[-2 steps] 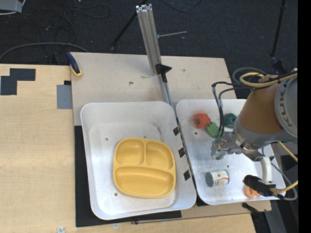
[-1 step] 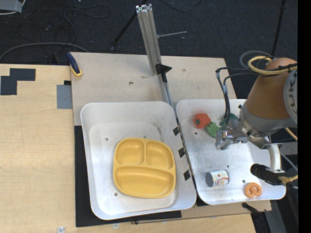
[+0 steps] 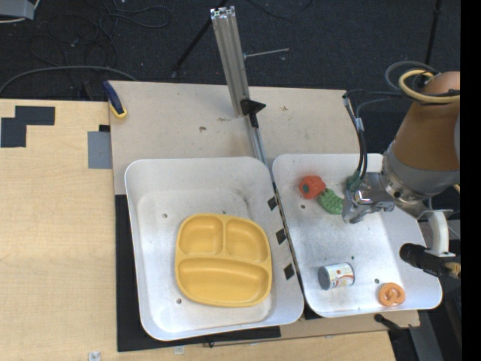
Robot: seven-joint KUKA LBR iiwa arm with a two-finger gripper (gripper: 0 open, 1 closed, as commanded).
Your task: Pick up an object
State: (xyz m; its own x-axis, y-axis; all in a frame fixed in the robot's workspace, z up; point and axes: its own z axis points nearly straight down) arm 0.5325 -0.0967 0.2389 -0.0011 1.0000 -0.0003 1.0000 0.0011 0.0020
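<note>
The right bin holds a red toy with a green piece beside it near the back. A small silver can lies on its side toward the front, and an orange ring sits in the front right corner. My gripper hangs low over the right bin, just right of the green piece and close to it. I cannot tell whether it touches the piece. Nothing is visibly held.
A yellow divided plate lies in the left bin. A metal post rises behind the bins near their shared edge. The grey arm with its orange band covers the right bin's back right corner.
</note>
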